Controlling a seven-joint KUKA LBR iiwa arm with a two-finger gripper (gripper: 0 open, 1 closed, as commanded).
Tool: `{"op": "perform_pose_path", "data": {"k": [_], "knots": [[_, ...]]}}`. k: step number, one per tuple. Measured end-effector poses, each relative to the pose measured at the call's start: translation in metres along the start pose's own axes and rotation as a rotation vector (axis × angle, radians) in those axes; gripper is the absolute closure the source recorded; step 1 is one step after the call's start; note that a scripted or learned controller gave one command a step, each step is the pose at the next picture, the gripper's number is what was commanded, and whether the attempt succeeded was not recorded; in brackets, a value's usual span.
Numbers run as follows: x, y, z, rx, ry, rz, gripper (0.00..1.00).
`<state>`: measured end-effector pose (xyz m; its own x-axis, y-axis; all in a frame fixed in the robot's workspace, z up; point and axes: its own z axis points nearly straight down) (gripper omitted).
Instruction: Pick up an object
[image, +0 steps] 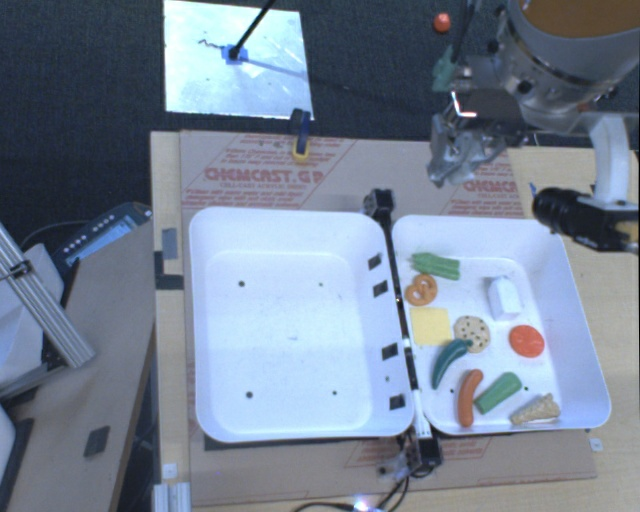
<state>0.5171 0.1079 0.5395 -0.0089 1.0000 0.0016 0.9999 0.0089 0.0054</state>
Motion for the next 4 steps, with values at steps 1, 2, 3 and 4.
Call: {"op": "perform_pose_path", "data": {"k": [1,2,3,4], "knots": [[0.0,0.0,-0.011,-0.002,0.001,-0.005,1.0],[0.0,0.001,-0.022,-0.004,0.001,-0.01,1.0],[0.0,0.001,-0.033,-0.006,0.002,-0.014,1.0],[0.0,0.001,-0.044,-0.008,0.002,-0.019,1.0]]}}
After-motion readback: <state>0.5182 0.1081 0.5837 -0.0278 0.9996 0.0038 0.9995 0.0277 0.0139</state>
